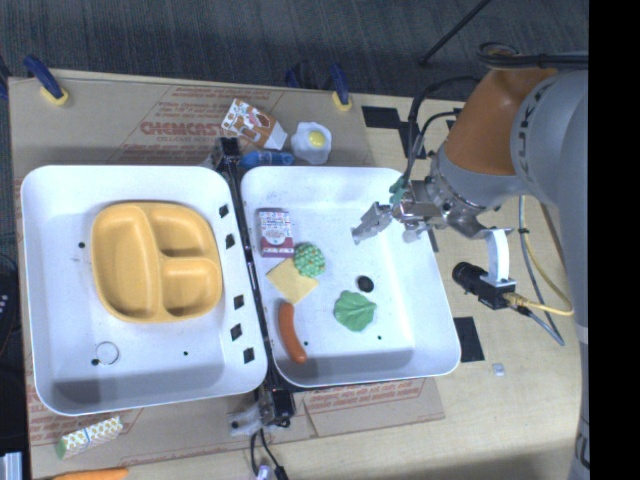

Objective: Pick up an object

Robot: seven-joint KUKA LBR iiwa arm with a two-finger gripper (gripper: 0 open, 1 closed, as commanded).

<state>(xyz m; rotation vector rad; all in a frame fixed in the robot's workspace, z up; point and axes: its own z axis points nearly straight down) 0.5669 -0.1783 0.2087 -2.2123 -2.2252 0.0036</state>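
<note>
The right bin [425,298] holds a red and white packet [274,231], a green dotted ball [309,260], a yellow cheese slice [291,282], an orange sausage [291,333], a green lettuce leaf [354,310] and a small black piece [365,285]. My gripper [388,228] hangs over the bin's upper right part, open, with nothing between its fingers. It stands up and to the right of the lettuce leaf and apart from every object.
The left bin [45,268] carries a yellow divided tray [158,260] and a small ring [107,352]. Behind the bins lie a snack packet [247,121], a blue item [265,157] and a yellow-white item [313,141]. A wrapped sweet [90,435] lies at the front left.
</note>
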